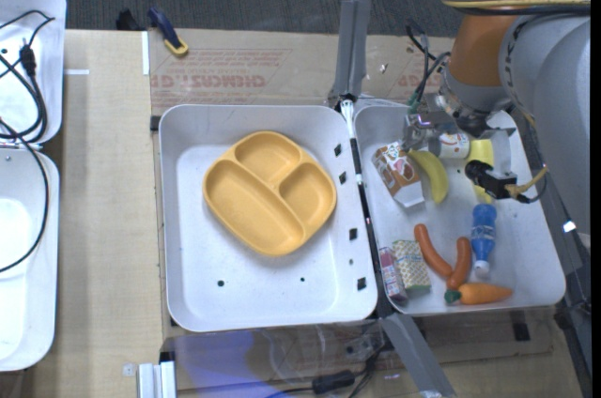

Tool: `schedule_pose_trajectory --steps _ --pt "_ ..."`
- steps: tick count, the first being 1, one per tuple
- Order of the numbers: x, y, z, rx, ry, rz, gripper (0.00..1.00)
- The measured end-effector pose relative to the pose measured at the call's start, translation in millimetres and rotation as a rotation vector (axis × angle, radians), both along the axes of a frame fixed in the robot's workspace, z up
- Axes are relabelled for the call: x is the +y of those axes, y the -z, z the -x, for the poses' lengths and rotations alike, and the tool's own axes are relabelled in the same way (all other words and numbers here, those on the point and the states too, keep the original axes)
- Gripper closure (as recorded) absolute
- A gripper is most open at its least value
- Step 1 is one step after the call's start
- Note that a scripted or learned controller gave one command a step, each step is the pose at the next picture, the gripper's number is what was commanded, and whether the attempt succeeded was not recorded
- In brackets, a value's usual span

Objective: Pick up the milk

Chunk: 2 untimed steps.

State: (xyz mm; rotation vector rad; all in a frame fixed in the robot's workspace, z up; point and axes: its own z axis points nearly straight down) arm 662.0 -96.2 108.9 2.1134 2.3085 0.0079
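The gripper (424, 131) hangs over the far end of the right bin (545, 279), below the arm's orange band (486, 25), and its tip is a dark tangle of metal and cable against the bin's white wall, so whether it is spread or pinched together cannot be told from this angle; nothing can be seen held in it. The milk carton (398, 173) lies on the bin floor just beside and below the gripper in the camera view, toward the near-left, close to the divider between the two bins. It seems to rest on its side, with its long axis running diagonally from the far-left to the near-right, though its printed faces blur and its exact tilt is hard to read. A banana (433, 176) lies touching or nearly touching the carton's right side, roughly parallel to it, so the free flank of the carton is the left one, by the bin wall. The move ahead probably calls for a short shift toward the near-left and a descent, with the jaws closing across the carton's narrow width, not along its length. The sausages (443, 257), the carrot (481, 294) and the blue bottle (483, 237) lie farther toward the near end, well apart from the carton.
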Motion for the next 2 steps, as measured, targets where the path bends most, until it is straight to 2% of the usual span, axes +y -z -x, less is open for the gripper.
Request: schedule_pose_trajectory --steps 1,2 --pt "58 -82 60 0.013 0.566 -0.005 1.0" --pt "75 -81 102 0.016 0.776 -0.006 1.0"
